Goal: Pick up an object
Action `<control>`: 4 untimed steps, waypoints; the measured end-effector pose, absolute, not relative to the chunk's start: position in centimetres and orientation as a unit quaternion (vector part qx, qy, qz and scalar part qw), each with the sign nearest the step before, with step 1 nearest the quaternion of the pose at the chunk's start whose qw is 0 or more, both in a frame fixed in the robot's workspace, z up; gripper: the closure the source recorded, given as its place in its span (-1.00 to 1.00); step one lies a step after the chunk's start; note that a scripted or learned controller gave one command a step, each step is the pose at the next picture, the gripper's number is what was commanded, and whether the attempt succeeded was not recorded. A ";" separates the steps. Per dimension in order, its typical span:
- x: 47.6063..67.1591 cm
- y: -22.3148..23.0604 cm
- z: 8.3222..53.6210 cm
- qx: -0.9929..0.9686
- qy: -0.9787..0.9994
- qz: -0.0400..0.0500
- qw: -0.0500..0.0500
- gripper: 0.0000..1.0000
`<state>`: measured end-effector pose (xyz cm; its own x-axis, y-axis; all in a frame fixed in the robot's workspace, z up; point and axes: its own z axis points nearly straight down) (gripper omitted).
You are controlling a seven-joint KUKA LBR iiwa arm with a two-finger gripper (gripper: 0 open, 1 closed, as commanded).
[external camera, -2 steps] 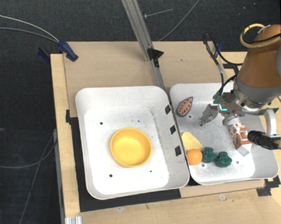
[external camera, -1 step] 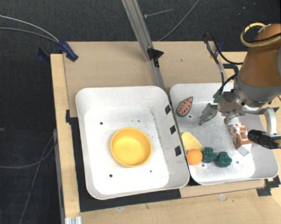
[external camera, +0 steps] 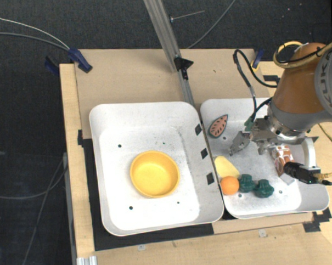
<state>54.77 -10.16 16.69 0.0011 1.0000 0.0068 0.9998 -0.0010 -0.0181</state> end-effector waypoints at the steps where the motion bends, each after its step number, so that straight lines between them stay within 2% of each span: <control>1: 54.7 -9.8 10.2 -0.707 -0.707 0.004 0.009 -1.00; 2: 54.5 -9.7 9.5 -0.708 -0.706 0.003 0.010 -1.00; 3: 54.6 -9.6 10.7 -0.708 -0.706 0.002 0.009 1.00; 4: 55.0 -9.6 15.2 -0.707 -0.707 -0.002 -0.002 1.00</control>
